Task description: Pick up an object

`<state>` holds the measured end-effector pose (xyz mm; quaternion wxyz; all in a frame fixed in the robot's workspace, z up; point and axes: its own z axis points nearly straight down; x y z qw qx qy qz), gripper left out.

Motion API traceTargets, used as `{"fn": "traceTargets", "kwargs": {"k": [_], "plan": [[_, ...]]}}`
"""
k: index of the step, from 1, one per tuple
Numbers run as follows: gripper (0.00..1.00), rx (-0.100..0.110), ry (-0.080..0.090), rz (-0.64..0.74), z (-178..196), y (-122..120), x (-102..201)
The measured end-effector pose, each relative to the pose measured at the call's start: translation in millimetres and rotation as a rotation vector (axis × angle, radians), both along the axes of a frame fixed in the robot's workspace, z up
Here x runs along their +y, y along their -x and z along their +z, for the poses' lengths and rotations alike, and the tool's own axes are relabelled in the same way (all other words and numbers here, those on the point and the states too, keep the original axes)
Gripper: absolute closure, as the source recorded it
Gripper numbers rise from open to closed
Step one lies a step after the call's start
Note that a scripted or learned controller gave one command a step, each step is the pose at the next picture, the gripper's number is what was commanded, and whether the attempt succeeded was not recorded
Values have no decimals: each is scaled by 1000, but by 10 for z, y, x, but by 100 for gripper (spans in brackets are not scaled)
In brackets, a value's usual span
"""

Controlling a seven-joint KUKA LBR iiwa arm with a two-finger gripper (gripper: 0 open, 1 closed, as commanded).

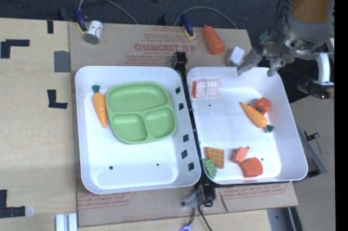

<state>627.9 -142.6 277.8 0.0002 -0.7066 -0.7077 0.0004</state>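
- Above the far right corner of the right bin [283, 116], the gripper [261, 63] hangs with its two dark fingers spread wide and nothing between them.
- The grey arm [310, 12] slants in from the right, its orange band just above the wrist, fingers pointing down toward the right bin's far rim.
- The fingertips straddle that rim; one lies over the cardboard beside a small white block [236, 54], the other over the bin's corner.
- Open white floor fills the middle of the right bin, between its far rim and the items along its near wall.
- Nearest to the gripper inside the right bin, a toy carrot [254, 114] lies slantwise by the right wall, touching a small red toy [263, 104].
- A pink-and-white wrapped piece [206, 88] sits at the right bin's far left corner.
- Along the right bin's near wall lie a waffle piece [214, 156], a green leafy bit [209, 168] and two red-orange chunks [247, 163].
- Beyond the right bin's far rim, an orange bottle-shaped toy [214, 40] rests on the cardboard.
- Left of the right bin, the left bin [87, 159] holds a green divided plate [142, 112] and a second carrot [99, 107].
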Motion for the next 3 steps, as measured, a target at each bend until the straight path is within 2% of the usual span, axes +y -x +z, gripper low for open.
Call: {"fn": "traceTargets", "kwargs": {"k": [1, 2, 3], "plan": [[0, 4, 1, -2, -975, 260, -633], [0, -2, 0, 0, -1800, 179, -772], [0, -4, 0, 1, -1908, -356, -802]]}}
